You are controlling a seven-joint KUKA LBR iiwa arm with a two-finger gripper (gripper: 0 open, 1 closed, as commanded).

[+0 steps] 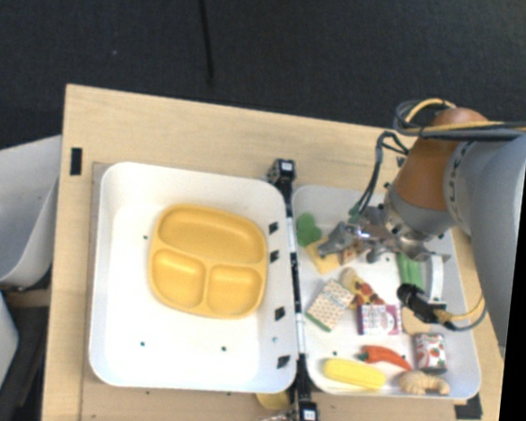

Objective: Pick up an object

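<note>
Camera view: I look down at a slant on the table (205,137) with two white bins side by side.
Left bin (117,330): I see a yellow divided tray (208,260) lying flat near its middle, three compartments facing up.
Right bin (467,370): I see it crowded with small things.
Arm (464,181): it reaches in from the right, orange band above the wrist, bent down over the far part of the right bin.
Hand (353,245): it sits low in the right bin at the far left part, just above a yellow-brown piece (327,253); whether it is released or clenched I cannot tell, since the tips are lost among the objects.
Green piece (309,230): just left of the hand, by the divider between the bins.
Patterned packet (331,304): near the middle of the right bin, tilted, apart from the hand.
Purple-and-white box (378,317): just right of the packet.
Orange carrot-like thing (384,356): nearer me, below the box.
Yellow corn cob (354,374): lying along the near edge of the right bin.
Red-and-white can (430,349): at the right, near the corner.
Tan lump (423,385): beside the corn, near right corner.
</note>
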